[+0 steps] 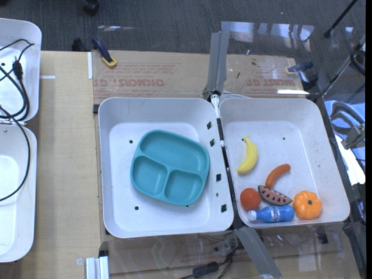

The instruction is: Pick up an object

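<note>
Banana (pixel 248 156) and pumpkin (pixel 307 205) lie loose in right bin (pixel 325 132).

The bench (pixel 64 156) bears two white bins (pixel 110 173) (side by side, touching).

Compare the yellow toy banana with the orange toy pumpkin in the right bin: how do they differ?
The yellow toy banana is long and curved; the orange toy pumpkin is round and squat. The banana lies alone near the bin's left wall, while the pumpkin sits in the front right corner, close beside the blue bottle. The banana is plain yellow; the pumpkin has a green stem. Both rest in the right white bin.
</note>
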